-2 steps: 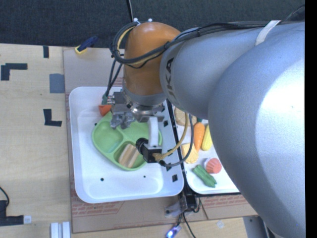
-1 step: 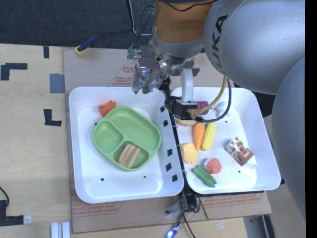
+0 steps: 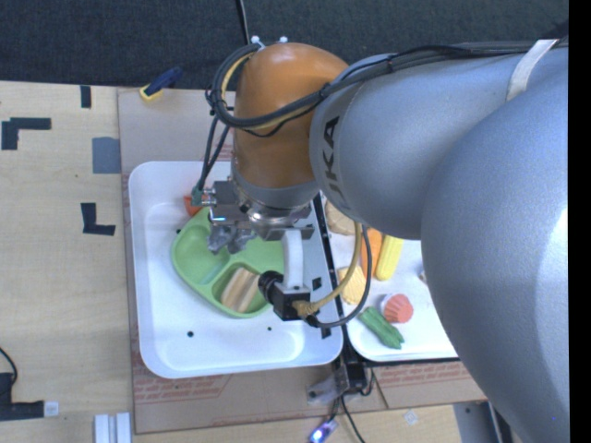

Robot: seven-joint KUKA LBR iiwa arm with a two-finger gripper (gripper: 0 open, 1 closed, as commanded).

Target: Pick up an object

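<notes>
A green divided plate [image 3: 205, 264] lies in the left white bin [image 3: 157, 275], with a tan bread-like piece [image 3: 240, 289] in one of its compartments. An orange item [image 3: 194, 204] peeks out at the plate's far edge, partly hidden by the arm. My gripper [image 3: 235, 236] hangs low over the plate's far right part, under the orange wrist band [image 3: 282, 109]. Its tips are lost among the metal parts and cables.
The right bin [image 3: 406, 349] holds a yellow corn cob [image 3: 388, 257], a red strawberry-like piece [image 3: 398, 308] and a green pod [image 3: 382, 329]. The large grey arm covers most of the right bin. A blue and yellow object [image 3: 161, 83] lies on the bench behind.
</notes>
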